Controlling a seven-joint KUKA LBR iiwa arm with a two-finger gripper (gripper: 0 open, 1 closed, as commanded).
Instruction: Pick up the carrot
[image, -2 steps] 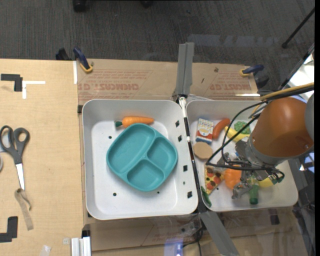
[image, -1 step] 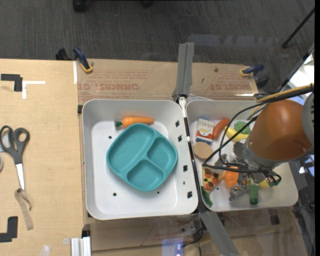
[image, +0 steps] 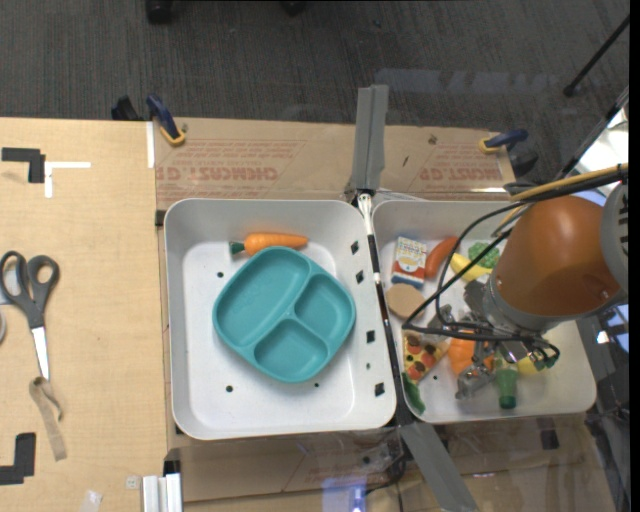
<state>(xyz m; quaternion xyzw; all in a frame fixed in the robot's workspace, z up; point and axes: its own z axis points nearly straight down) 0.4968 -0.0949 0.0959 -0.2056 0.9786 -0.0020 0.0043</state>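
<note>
On your table's left lie metal scissors (image: 30, 300). In the left bin (image: 185, 330) a smooth teal three-compartment plate (image: 285, 312) sits, with the tapered orange carrot (image: 272, 241) just beyond its far edge. In the right bin (image: 570, 395), your tool (image: 478, 380) hangs over cluttered toy foods; I cannot tell its opening.

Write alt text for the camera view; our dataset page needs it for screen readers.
A carrot lies in the left bin behind a teal divided plate, while the robot arm hangs over toy food in the right bin.
</note>
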